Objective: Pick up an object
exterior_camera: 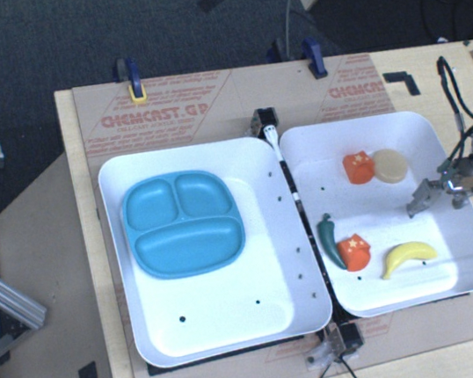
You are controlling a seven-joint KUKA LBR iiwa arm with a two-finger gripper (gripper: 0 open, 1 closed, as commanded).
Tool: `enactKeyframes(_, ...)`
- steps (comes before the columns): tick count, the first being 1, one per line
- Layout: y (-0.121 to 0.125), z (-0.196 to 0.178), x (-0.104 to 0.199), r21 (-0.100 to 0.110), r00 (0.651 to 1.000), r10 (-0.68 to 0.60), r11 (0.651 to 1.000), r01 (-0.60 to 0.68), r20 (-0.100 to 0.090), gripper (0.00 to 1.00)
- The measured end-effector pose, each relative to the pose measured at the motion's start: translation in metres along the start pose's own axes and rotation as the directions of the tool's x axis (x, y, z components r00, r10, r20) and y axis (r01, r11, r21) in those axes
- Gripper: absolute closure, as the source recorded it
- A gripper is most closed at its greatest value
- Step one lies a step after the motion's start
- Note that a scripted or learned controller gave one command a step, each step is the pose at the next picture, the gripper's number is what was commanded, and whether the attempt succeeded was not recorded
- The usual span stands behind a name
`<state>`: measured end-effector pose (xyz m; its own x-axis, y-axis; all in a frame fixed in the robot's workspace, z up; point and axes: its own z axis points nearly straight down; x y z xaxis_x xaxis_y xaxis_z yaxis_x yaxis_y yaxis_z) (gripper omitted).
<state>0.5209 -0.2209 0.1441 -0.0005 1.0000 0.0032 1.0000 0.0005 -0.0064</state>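
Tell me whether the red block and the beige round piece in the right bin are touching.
Touching. The camera view shows the red block and the beige round piece with edges meeting and no white bin floor between them.

Left bin (152, 330) holds a blue plate (185, 223); right bin (447, 279) holds a banana (407, 255), with the gripper (429, 195) above.

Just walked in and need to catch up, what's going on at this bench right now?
A robot arm reaches in from the right, its gripper low over the right bin, with nothing between its fingers. That bin holds an orange-red block, a beige round piece, a banana and a red pepper with a green stem. The left bin holds a blue divided plate. Nothing is picked up yet.
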Motion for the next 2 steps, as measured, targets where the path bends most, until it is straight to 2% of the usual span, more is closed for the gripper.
enactKeyframes(1, 0.0, 0.053, 0.003, -0.001, 1.0, -0.001, 1.0, 0.001, -0.004, 0.0)
enactKeyframes(2, 0.001, 0.04, 0.001, -0.006, 1.0, 0.0, 1.0, 0.0, 0.002, 1.0)
